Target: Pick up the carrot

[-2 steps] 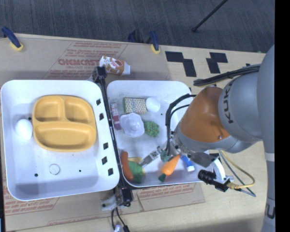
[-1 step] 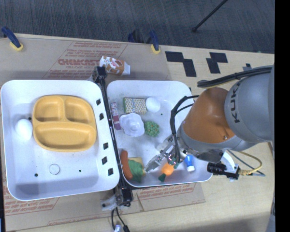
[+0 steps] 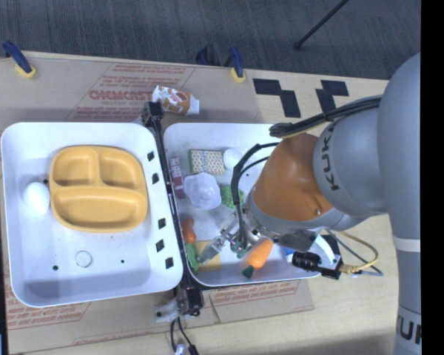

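My gripper (image 3: 235, 241) is low in the right bin (image 3: 207, 133), near its front wall, and the carrot (image 3: 258, 255) lies just beside it on the side toward my wrist, orange body slanting up and away, green tip (image 3: 248, 272) pointing at the front rim. My arm (image 3: 296, 183) hangs over much of this bin, so I see the tool only as a bright metal cluster under the orange band, and I cannot tell what state it is in or whether it touches the carrot. Nothing shows the carrot held.

To do this step well, I judge that I should centre over the thick middle of the carrot, not the tapered green end, and close across its short width, turned square to its slant. The front wall is close, so I would come straight down rather than sweep in from the side, which could push the carrot against the rim.

Clutter is the risk: a small orange piece (image 3: 189, 232) and a green and yellow item (image 3: 204, 256) sit just to the other side of the tool, and a crumpled clear bag (image 3: 202, 191) lies farther back. The left bin (image 3: 22, 272) holds a yellow tray (image 3: 98, 186) and a white egg (image 3: 35, 197), well apart from all this.
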